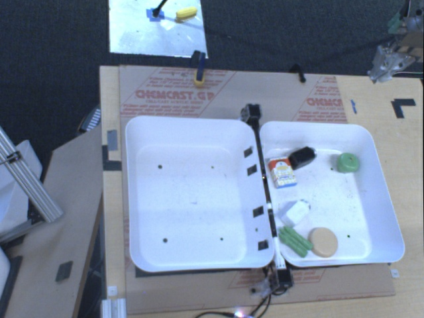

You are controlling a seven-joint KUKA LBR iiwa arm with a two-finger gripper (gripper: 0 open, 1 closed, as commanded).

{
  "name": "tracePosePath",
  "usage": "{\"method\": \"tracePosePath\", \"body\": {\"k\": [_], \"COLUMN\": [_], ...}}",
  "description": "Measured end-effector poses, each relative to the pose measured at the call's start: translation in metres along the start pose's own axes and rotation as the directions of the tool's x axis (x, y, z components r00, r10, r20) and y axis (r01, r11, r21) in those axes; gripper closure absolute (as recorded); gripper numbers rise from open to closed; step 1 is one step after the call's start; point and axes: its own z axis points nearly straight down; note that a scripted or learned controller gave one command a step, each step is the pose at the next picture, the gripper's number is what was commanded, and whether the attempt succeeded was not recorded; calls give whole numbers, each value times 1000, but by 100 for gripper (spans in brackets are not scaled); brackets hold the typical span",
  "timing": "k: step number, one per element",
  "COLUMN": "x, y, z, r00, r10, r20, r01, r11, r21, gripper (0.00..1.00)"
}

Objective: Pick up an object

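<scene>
- Camera view, slanted down on the worktop [371,111]; two white bins sit side by side on a sheet printed in red lettering.
- Arm: only its end shows, at the upper right corner, well apart from both bins and above the worktop's far edge. Grey-silver metal parts with a bit of green at top.
- The hand [391,61] hangs there near the frame's edge, small and blurred; cannot tell whether it is apart or together. Nothing is seen in it.
- Left bin [136,197]: bare white floor with a few small dark dots.
- Right bin [381,171]: carries all the loose things.
- Black block [302,156] near the far left of the right bin, tilted, touching or just beside the small red and white box [283,173], which lies close to the dividing wall.
- Green round piece [347,162] toward the far right side, apart from the others.
- White block [296,212] about mid-bin on the left side, tilted.
- Green stick-like piece [295,241] lies at a slant near the near-left corner, just beside the tan disc [323,242]; whether they touch is unclear.
- Black clips [260,212] run along the seam between the two bins.
- Beyond the worktop, on dark floor, a pale square sheet [156,18] bears a yellow thing [186,12] and a small blue thing [155,14].
- A blue and yellow clamp [198,68] stands at the worktop's far edge.
</scene>
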Motion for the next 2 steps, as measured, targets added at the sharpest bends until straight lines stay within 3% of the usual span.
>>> {"method": "tracePosePath", "body": {"k": [2], "x": [-29], "y": [-24], "z": [47], "r00": [1000], "r10": [1], "r20": [0], "r01": [-1], "r11": [1000], "r21": [1], "gripper": [100]}}
